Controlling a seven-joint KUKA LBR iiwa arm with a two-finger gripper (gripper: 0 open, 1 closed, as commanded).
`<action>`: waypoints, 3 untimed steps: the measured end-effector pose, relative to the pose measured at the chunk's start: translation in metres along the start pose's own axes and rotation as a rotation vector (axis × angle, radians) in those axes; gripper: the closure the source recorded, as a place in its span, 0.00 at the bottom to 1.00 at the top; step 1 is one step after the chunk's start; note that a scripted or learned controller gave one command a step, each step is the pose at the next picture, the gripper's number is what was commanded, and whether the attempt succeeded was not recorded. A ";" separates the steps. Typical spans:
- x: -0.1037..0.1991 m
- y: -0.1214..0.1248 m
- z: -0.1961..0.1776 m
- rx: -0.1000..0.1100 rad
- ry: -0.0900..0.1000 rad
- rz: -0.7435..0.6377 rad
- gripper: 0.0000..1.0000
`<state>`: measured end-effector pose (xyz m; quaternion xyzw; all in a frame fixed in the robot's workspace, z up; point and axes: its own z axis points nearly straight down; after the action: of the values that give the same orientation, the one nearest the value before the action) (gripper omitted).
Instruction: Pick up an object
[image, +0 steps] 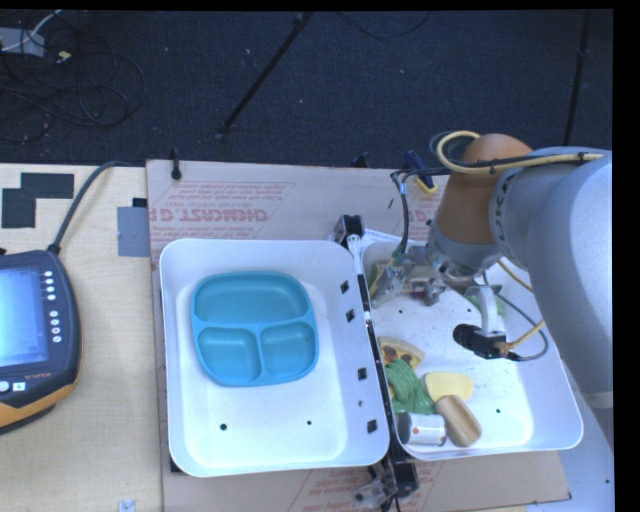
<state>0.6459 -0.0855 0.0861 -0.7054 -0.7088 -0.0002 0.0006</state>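
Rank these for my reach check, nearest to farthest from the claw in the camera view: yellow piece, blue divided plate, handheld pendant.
1. Yellow piece, right bin, just below the claw.
2. Blue divided plate, left bin.
3. Handheld pendant, far left on the bench.

The pale wooden bench (90, 440) carries a brown cardboard sheet (250, 205) with red print across the middle of the frame. Two shallow white bins rest on it side by side — the left bin (200, 440) and the right bin (545, 420). At the left edge lies a control pendant (30, 335) — its cable (80, 200) running toward the top.
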 end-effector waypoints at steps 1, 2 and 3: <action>-0.021 0.000 -0.111 -0.006 -0.003 0.005 0.00; -0.073 -0.004 0.000 0.008 -0.002 0.007 0.00; -0.072 -0.003 -0.014 0.007 0.000 0.005 1.00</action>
<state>0.6432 -0.1576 0.1000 -0.7071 -0.7071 0.0021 0.0030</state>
